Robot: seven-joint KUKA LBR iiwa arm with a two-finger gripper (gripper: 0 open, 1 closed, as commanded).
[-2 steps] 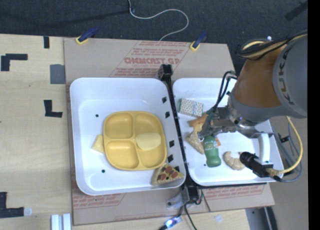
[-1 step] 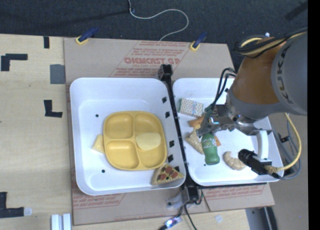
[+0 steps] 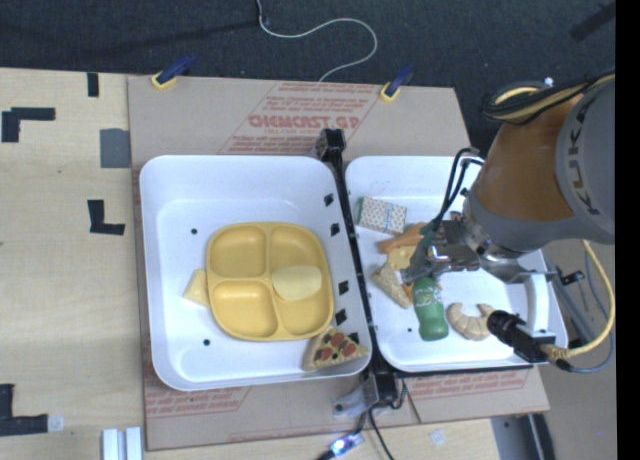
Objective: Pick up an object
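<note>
My gripper (image 3: 432,254) hangs low over the middle of the right bin (image 3: 400,353), just above the green bottle (image 3: 431,312) that lies there. A tan bread-like piece (image 3: 392,285) rests to the bottle's left, and an orange-brown piece (image 3: 402,242) sits right by the gripper. A croissant (image 3: 468,320) lies to the bottle's right. A small patterned packet (image 3: 382,213) sits near the bin's back left.
The left bin (image 3: 165,188) holds a yellow divided plate (image 3: 268,280) with a pale round slice (image 3: 297,282) in one compartment. A yellow wedge (image 3: 195,288) lies left of the plate and a pizza slice (image 3: 334,349) at its front right. A black divider (image 3: 347,238) separates the bins.
</note>
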